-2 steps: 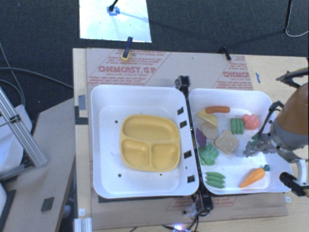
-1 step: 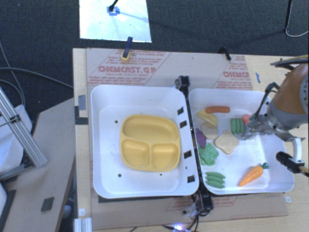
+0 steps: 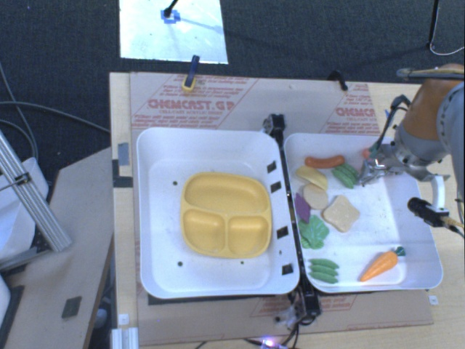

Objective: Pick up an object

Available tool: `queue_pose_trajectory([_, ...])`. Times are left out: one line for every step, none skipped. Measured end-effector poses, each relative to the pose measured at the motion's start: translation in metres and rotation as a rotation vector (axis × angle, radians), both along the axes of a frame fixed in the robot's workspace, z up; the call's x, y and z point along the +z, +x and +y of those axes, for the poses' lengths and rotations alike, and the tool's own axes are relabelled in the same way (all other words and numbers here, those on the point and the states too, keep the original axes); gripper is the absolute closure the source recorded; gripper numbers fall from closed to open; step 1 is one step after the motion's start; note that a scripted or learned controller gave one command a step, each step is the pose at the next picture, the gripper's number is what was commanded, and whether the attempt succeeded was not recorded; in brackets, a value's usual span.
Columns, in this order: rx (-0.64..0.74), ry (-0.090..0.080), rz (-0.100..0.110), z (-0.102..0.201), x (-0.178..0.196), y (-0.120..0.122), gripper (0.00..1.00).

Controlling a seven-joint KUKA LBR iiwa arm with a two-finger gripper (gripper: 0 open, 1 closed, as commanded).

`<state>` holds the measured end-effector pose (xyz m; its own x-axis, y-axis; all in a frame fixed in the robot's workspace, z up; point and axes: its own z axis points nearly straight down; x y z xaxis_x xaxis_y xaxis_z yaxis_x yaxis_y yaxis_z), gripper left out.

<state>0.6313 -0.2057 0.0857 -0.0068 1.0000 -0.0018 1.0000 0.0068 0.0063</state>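
The right bin (image 3: 414, 231) holds several toy foods. Along its far side lie a red sausage (image 3: 325, 161), a yellow piece (image 3: 310, 175) and a green vegetable (image 3: 344, 174). A slice of bread (image 3: 341, 213) sits in the middle, and an orange carrot (image 3: 381, 264) lies near the front right. At the front left are a pea pod (image 3: 324, 268) and a leafy green (image 3: 314, 232). My gripper (image 3: 367, 171) hangs low at the bin's far right, just right of the green vegetable. Nothing is visibly held in it.
The left bin (image 3: 163, 195) holds a yellow divided plate (image 3: 225, 214). A purple piece (image 3: 302, 207) and a pale round slice (image 3: 315, 195) lie near the black divider (image 3: 287, 209) between the bins. The grey arm (image 3: 436, 133) overhangs the right bin's far right corner.
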Motion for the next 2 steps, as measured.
queue_pose_trajectory([-0.002,0.001,0.005,-0.001,-0.001,-0.003,0.00])
queue_pose_trajectory([0.002,-0.002,0.000,-0.001,0.011,-0.001,1.00])
